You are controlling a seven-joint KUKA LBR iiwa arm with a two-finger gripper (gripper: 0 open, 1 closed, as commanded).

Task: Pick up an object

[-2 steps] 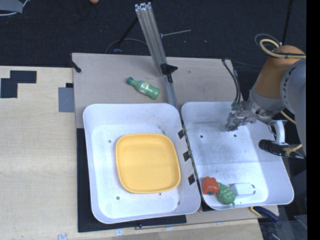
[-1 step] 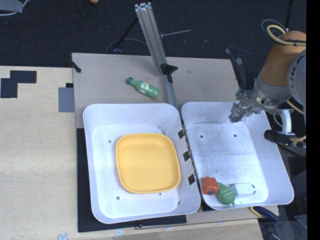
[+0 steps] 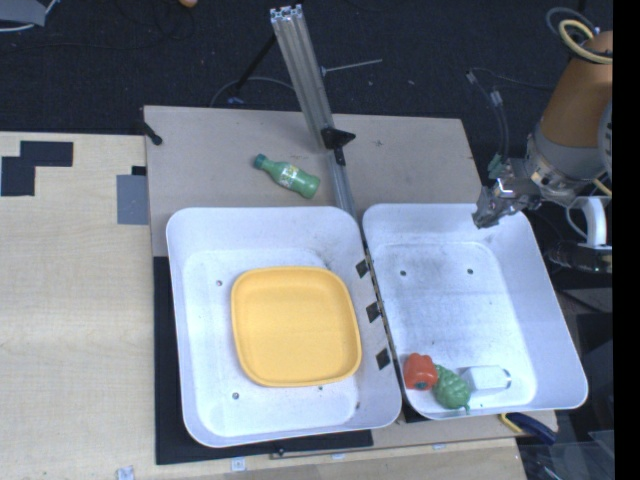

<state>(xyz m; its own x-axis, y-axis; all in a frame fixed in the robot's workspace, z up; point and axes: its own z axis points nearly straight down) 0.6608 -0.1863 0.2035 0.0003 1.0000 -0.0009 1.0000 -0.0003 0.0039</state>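
The gripper (image 3: 490, 211) hovered at the right bin's (image 3: 560, 318) far right rim, fingers' state impossible to tell. The red pepper (image 3: 419, 370), green toy (image 3: 451, 389) and white piece (image 3: 487, 377) lay near-left; approaching them seemingly came next.

Matt yellow plastic plate (image 3: 296, 325); scuffed white plastic bins (image 3: 196, 268); ribbed metal bar (image 3: 303, 60)

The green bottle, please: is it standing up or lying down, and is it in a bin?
Lying down, outside the bins. The green bottle rests on its side on the board behind the left bin.
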